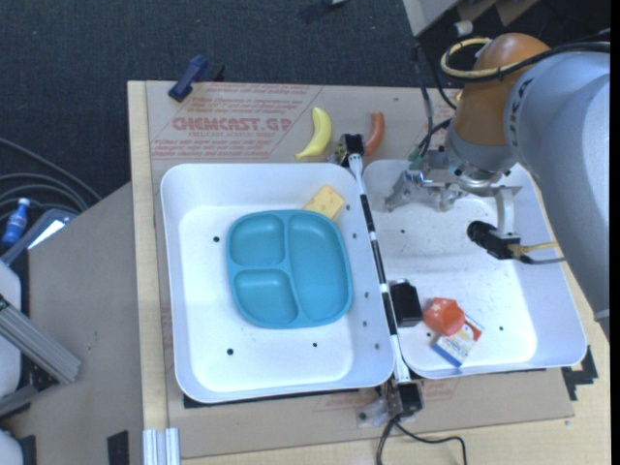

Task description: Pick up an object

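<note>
Camera view: jaws spread, empty, over right bin [523, 298] on brown bench [242, 114]; dark carpet [145, 17] around.

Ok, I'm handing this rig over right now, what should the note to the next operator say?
Gripper: over the far end of the right bin, apart from every object; open or shut unclear.
In the right bin: red round object with a small packet beside it at the near end, black block by the divider.
In the left bin: blue plate, yellow block behind it.
Done: nothing picked up.
Left: grasp and lift one object.
</note>
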Motion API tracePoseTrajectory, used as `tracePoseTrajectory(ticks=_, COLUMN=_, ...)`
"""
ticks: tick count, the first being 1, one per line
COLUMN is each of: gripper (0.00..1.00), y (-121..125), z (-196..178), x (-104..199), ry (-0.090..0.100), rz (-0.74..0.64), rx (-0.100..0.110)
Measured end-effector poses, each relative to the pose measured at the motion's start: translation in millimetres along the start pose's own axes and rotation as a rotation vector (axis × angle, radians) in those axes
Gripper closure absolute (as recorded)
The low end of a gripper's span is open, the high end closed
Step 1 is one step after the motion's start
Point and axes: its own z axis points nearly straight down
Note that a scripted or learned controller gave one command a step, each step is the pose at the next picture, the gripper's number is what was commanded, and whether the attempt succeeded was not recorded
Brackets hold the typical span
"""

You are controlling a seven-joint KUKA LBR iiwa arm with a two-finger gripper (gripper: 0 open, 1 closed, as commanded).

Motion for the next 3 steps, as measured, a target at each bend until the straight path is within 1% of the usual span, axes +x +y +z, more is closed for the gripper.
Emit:
tracePoseTrajectory(ticks=1, gripper=0.00, y=-59.7, z=-0.4, x=-49.7, ry=0.000, rz=0.000, rx=-0.001)
tracePoseTrajectory(ticks=2, gripper=0.00, y=0.4, z=-1.1, x=-10.9, ry=0.000, rz=-0.002, rx=-0.004)
tracePoseTrajectory(ticks=3, gripper=0.00, y=-117.8, z=0.1, x=-36.5, ry=0.000, rz=0.000, rx=0.000)
